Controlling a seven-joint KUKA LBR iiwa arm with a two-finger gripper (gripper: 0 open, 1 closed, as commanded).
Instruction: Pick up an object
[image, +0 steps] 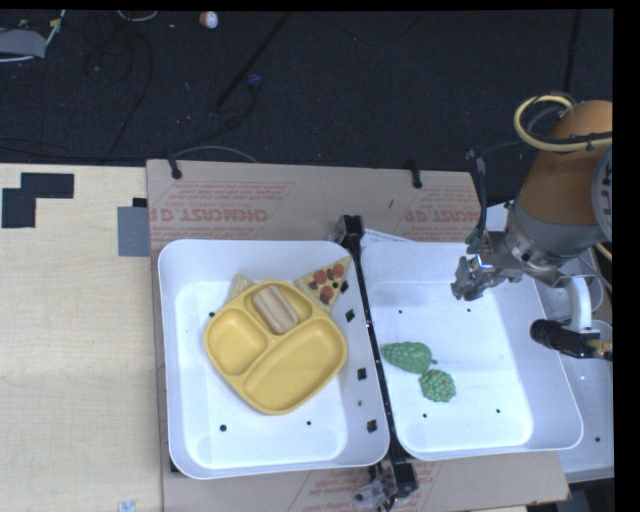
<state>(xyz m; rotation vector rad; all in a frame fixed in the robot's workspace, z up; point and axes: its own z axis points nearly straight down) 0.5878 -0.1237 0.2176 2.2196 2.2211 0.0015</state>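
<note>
Bottom edge of the frame: cardboard sheet (330, 490) under both bins, with a dark clip (385, 485) where the two rims meet. Above it, left bin (190, 440) holds a yellow divided plate (277, 345) with a tan bread-like piece (273, 308) in its upper compartment and a pizza slice toy (327, 281) wedged at its upper right corner, against the bin wall. Right bin (540, 425) holds two green lumpy pieces: larger green one (407, 355) just left of centre, smaller green one (437, 385) touching or nearly touching it, lower right.

Gripper (472, 285) sits at the upper right of the right bin, apart from both green pieces. We cannot tell whether it is open or closed from this slant; nothing is visibly between its tips.

Risks as we judge them:
- The green pair sits so close that a descent on one likely nudges or pinches both, and a two-piece pinch tends to slip out.
- Lumpy rounded shapes give poor flat contact and may squirt sideways.
- Going for the left bin means crossing the centre rims, so collision risk.
- The plate is wide and flat, probably too broad to straddle; only its rim is grippable.
- The pizza slice lies near the wall, leaving little clearance.
</note>
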